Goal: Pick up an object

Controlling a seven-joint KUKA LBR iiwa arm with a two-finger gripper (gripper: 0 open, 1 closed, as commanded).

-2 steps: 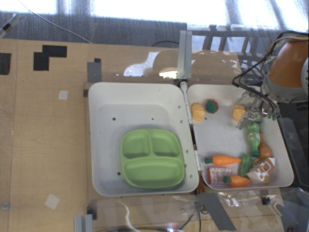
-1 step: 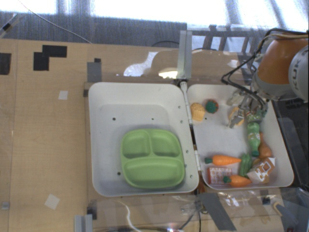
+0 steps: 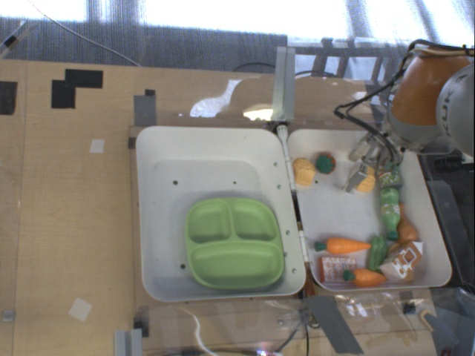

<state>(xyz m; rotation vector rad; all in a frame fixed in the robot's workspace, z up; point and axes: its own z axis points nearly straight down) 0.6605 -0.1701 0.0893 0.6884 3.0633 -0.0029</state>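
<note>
My gripper [image 3: 358, 167] is low in the right bin [image 3: 334, 213], near its back right corner, reaching in from the right. It looks open, with one finger toward the bin's back and the other touching or just beside a small yellow toy [image 3: 367, 183]. Nothing shows held between the fingers. A yellow corn piece [image 3: 303, 171] and a green-and-red ball [image 3: 324, 163] lie just left of the gripper. Green toys [image 3: 390, 212] run down the bin's right side.
The front of the right bin holds two carrots [image 3: 345, 245], a green vegetable [image 3: 377, 252], a small carton [image 3: 404, 261] and a red packet [image 3: 336, 265]. The left bin [image 3: 171, 169] holds a green divided plate [image 3: 234, 242]. A metal divider [image 3: 291, 191] separates the bins.
</note>
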